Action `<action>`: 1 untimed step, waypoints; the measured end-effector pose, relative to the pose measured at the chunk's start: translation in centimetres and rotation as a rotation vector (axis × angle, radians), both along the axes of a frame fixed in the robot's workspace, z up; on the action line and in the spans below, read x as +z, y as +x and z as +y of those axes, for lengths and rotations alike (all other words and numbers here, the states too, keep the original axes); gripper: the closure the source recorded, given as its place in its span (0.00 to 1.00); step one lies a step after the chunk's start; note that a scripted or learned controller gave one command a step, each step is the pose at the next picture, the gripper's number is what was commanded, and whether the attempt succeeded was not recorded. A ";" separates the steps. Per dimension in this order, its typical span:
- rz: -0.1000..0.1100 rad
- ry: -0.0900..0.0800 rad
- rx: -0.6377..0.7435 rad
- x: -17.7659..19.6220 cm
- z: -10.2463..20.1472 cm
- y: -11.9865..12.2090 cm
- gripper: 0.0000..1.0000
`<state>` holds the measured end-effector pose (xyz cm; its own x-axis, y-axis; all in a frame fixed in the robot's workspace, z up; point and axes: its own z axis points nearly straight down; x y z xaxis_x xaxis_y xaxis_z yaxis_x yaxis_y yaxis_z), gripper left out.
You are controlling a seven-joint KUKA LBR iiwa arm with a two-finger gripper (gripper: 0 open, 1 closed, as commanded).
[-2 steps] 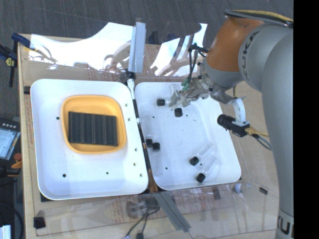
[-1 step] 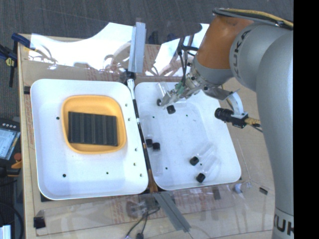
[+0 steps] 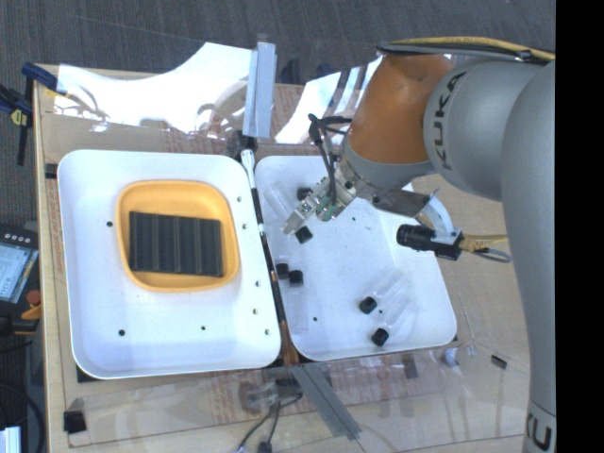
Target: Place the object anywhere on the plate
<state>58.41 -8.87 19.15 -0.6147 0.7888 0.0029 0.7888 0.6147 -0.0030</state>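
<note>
The left bin [image 3: 85,253] holds the yellow plate [image 3: 132,206], lying flat near the bin's middle, with a dark ridged insert [image 3: 177,243] filling its hollow. Nothing rests on it yet. Past the two rims where the bins meet is the right bin [image 3: 415,281], which has small black things scattered in it. A black pair [image 3: 290,275] lies close to its left wall and a far piece [image 3: 305,194] sits toward its far left corner.

The small black block [image 3: 302,235], probably the object meant, sits in the far-left part of this bin, just beside the tip of the jaws. From this slant I cannot tell whether the jaws are open or closed, or whether the block is between them. Further right lie a middle piece [image 3: 367,304] and a near piece [image 3: 380,336], and the arm [image 3: 472,92] reaches in from the right.

The step in hand looks like the pick. It would go best with the jaws squarely over the block and closed fully before any lift. The lift should rise enough to clear both rims on the way left. The plate is a broad target, so a low, gentle release over the insert matters more than exact aim
</note>
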 end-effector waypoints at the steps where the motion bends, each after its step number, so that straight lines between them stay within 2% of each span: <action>1: 0.000 0.000 -0.001 0.0 -0.1 0.0 0.00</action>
